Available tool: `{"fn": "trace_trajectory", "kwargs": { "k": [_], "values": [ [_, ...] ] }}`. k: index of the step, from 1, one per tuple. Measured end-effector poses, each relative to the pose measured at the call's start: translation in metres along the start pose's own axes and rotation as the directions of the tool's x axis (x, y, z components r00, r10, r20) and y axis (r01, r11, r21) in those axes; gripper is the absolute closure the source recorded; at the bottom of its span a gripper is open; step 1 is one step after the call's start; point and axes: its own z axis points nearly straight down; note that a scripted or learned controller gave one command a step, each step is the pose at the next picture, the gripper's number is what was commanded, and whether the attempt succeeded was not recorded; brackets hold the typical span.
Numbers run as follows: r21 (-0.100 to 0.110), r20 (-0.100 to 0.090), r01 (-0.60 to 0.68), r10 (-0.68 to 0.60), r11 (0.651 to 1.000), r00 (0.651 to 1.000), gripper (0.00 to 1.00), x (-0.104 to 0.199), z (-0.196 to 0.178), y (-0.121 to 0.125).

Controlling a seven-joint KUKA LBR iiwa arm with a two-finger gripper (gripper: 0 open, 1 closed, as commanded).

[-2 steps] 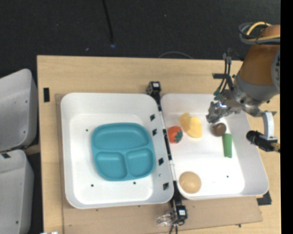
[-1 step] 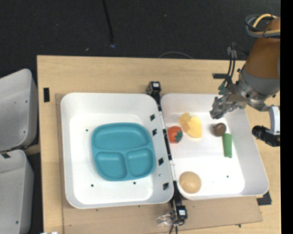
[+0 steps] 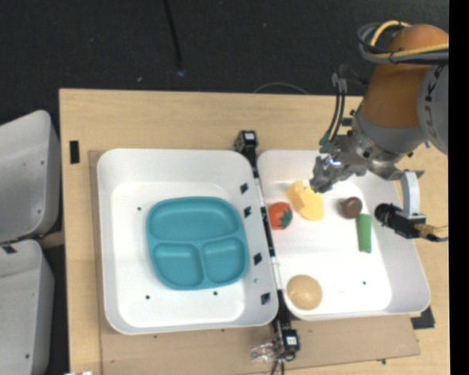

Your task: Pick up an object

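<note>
At the far left, pale grey panels are cut off by the frame edge, so what they belong to is unclear. The tan wooden surface carries two shallow white bins side by side. The left bin holds a teal divided tray, lying flat near its middle, with one large compartment at the back and two smaller ones in front. Small black clips sit along the seam where the bins meet, and a tangle of metal at the front of the seam is too small to make out.

In the right bin, a small red-orange object lies close to the left wall, just beside a yellow piece. A round tan object rests near the front left corner. Further right sit a small brown round object and a green stick-shaped object, close together.

The claw hangs over the back of the yellow piece, its tip at the piece's upper edge. It is dark and blurred, so whether it is spread or closed cannot be told, nor whether it touches the yellow piece. The grey arm with the orange band is cut off at the right.
</note>
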Motion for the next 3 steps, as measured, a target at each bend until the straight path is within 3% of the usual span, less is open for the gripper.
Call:
{"fn": "trace_trajectory", "kwargs": {
  "k": [2,3],
  "values": [
    [0.002,0.001,-0.001,0.001,1.0,1.0,1.0,0.111,0.02,-0.015],
    [0.001,-0.001,0.002,-0.002,1.0,1.0,1.0,0.171,0.009,-0.031]
  ]
}}
